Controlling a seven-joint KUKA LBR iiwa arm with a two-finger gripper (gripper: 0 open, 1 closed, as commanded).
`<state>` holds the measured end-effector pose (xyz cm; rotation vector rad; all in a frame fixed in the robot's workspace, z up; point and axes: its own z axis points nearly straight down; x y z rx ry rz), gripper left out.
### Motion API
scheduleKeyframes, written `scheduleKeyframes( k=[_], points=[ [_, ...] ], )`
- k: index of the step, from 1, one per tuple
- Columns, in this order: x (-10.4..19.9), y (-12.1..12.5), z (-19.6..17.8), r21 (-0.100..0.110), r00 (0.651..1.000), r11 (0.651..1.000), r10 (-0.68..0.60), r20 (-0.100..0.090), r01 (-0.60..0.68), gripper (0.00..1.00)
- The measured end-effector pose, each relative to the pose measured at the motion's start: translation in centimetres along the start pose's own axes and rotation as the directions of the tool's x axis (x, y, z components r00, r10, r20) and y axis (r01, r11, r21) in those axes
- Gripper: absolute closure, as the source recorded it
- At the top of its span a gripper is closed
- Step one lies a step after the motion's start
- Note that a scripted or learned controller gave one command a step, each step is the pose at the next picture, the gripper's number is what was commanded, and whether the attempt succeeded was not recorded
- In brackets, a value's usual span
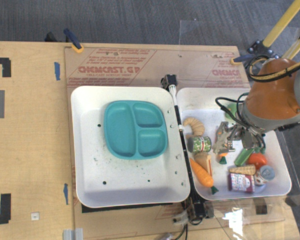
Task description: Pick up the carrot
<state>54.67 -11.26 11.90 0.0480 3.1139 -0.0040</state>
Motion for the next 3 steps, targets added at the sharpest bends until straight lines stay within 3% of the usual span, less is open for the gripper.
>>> scheduleKeyframes(
  k=[1,2,3],
  points=[
    [0.0,0.0,0.1,0.0,1.0,1.0,0.0,-0.001,0.0,0.0],
    [-0.3,0.1,-1.1,0.001,1.0,1.0,-0.001,0.009,0.001,1.0],
    [-0.3,0.1,-1.0,0.001,1.0,1.0,-0.002,0.008,0.002,0.0]
  ],
)
